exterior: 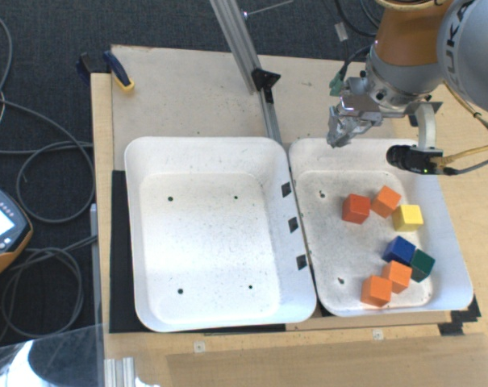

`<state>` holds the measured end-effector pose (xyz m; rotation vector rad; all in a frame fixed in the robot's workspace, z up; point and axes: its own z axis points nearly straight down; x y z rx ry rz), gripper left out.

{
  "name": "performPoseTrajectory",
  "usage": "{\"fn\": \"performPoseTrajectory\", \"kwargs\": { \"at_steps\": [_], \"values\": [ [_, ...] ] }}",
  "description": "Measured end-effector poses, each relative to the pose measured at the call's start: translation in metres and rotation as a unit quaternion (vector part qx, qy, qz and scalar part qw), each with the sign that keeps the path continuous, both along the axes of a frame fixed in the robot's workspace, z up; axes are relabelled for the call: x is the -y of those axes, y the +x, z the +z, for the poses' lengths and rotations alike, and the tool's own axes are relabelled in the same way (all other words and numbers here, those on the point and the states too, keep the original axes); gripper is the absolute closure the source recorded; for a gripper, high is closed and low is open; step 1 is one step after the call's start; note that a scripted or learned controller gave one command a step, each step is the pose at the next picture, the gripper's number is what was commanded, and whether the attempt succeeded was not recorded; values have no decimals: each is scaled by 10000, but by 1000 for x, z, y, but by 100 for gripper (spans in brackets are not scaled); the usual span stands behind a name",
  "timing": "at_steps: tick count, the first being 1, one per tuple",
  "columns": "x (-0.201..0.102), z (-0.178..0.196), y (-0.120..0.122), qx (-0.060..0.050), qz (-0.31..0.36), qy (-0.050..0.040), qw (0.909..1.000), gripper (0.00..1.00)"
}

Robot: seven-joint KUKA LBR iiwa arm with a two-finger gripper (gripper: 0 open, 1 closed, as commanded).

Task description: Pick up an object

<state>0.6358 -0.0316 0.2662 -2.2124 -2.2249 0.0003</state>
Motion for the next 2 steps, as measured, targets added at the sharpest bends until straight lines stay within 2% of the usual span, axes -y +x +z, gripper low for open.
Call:
{"fn": "performPoseTrajectory", "kwargs": {
  "at_steps": [1, 2],
  "values": [
    [-56, -2, -29, -3, 7, 3, 10000, 100],
    [-99, -12, -44, -6, 0, -3, 10000, 100]
  ]
}}
